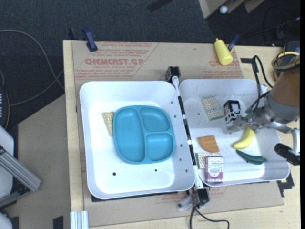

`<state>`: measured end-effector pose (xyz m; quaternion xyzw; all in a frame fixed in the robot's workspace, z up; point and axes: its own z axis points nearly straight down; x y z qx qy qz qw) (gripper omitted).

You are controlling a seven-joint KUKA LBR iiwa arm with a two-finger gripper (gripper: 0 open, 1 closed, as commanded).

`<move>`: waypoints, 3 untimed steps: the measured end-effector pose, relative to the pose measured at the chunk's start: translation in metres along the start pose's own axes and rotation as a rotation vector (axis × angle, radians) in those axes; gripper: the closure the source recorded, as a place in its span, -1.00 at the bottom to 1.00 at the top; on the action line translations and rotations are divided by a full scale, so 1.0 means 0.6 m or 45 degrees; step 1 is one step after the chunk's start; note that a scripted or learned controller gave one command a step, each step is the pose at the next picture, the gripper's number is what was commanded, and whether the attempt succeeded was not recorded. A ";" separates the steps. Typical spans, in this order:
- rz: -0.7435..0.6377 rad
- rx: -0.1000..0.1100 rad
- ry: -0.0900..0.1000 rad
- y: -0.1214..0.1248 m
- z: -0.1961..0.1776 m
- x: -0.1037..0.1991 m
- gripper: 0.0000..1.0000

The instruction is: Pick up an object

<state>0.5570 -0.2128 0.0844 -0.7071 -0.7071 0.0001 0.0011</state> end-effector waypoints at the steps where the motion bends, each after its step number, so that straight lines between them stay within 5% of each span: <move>1: -0.001 -0.003 -0.002 0.001 -0.017 0.000 1.00; 2: -0.002 0.000 0.001 -0.010 -0.074 0.132 1.00; 3: -0.002 0.000 0.001 -0.095 -0.166 0.242 1.00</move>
